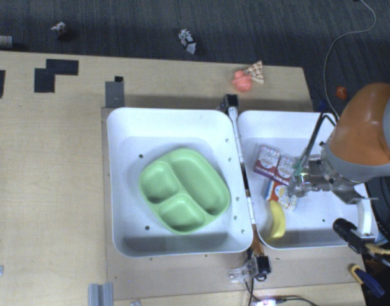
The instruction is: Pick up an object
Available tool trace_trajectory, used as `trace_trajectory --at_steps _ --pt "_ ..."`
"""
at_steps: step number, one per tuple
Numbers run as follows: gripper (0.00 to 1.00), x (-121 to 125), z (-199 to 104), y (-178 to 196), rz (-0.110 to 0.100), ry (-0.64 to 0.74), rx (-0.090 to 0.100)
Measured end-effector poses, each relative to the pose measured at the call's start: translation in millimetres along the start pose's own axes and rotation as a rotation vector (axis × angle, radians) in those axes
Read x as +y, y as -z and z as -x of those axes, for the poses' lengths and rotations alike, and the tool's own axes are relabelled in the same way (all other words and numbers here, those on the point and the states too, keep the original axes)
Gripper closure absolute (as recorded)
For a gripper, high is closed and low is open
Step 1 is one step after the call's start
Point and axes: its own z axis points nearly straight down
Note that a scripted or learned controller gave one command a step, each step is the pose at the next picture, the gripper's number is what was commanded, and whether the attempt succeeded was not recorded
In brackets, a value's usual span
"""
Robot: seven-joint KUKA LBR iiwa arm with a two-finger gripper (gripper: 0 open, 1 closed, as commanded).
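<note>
Camera view: the jaws (299, 182) hang low in the right bin (258, 129), right of frame centre, whether wide or narrow I cannot tell. Crowded just beside them lie a small printed packet (274, 161) above-left and a yellow banana (277, 221) below. A green divided tray (184, 189) fills the left bin (127, 132). On the desk (48, 190) above, a pink toy (243, 81)
</note>
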Motion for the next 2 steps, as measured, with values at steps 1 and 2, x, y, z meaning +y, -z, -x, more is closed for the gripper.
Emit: trace_trajectory --at_steps 1,2 --pt "0.00 0 0 0 0.000 0.000 0.000" --pt "0.00 29 28 -93 0.007 0.000 0.000"
